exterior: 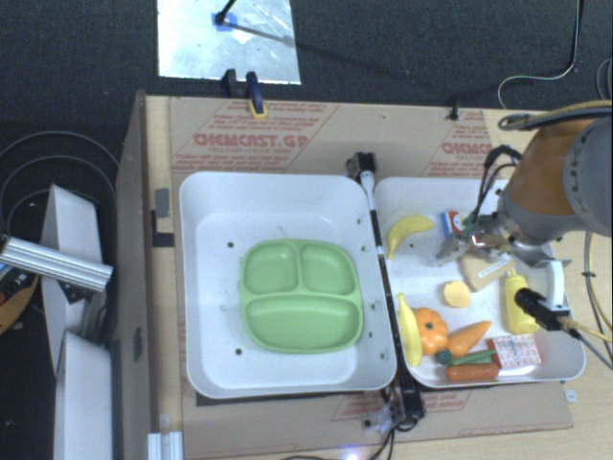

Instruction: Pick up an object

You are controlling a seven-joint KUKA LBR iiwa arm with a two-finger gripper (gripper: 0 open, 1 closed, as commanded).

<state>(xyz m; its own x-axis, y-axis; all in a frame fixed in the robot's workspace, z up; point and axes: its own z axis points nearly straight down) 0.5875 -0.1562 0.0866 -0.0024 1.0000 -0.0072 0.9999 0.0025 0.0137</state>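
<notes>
Camera view: a pale tan block (482,271) lies in the right bin (421,257), its long axis slanting up toward the arm, and the tool (466,245) hangs just above-left of it, nearly touching. Whether the tool is open or closed, I cannot tell. Below the block sits a yellow round piece (457,294); up-left of it, a banana (408,230).

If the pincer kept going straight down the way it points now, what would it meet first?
Most likely the bare floor of the right bin, just right of the upper banana. The pincer hangs between that banana and a pale block. Depth is hard to judge from this slant, so it might graze the block.
</notes>
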